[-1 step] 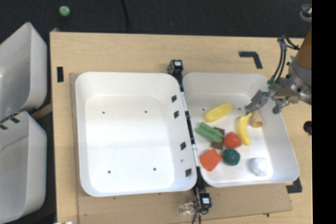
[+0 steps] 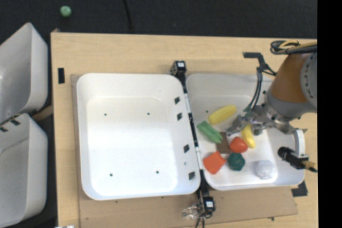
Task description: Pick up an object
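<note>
The right bin (image 2: 214,88) holds several small objects: a yellow oblong piece (image 2: 222,114), a green flat piece (image 2: 209,131), a brown piece (image 2: 223,146), a red-orange round piece (image 2: 238,144), an orange block (image 2: 214,163), a dark green ball (image 2: 236,162), a small yellow piece (image 2: 248,136) and a pale grey ball (image 2: 263,169). My gripper (image 2: 241,126) is down inside this bin, right over the small yellow piece and beside the red-orange one. The arm's orange band (image 2: 287,81) rises above it at the right.
The left bin (image 2: 131,133) sits beside the right one, parted by a clipped divider (image 2: 188,125). White boxes (image 2: 18,115) stand off the bench's left edge. A small green ball (image 2: 65,10) lies on the dark floor beyond the bench.
</note>
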Robot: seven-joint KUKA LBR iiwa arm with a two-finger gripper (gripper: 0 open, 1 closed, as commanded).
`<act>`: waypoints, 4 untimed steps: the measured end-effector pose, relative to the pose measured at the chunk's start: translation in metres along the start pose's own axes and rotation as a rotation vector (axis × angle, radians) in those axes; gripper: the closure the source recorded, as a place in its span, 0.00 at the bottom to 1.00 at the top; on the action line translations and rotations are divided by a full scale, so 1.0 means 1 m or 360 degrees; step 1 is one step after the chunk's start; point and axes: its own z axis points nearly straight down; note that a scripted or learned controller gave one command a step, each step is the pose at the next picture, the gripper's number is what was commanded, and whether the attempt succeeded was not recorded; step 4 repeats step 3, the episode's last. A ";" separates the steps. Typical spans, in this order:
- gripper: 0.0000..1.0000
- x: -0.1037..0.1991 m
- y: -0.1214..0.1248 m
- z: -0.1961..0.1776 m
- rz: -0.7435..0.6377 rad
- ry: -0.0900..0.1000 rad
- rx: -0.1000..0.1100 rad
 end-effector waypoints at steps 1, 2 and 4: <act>1.00 -0.003 0.002 -0.011 0.0006 -0.0009 -0.0013; 1.00 0.067 0.059 -0.077 -0.0018 0.0003 0.0002; 1.00 0.129 0.093 -0.084 -0.0015 0.0009 0.0013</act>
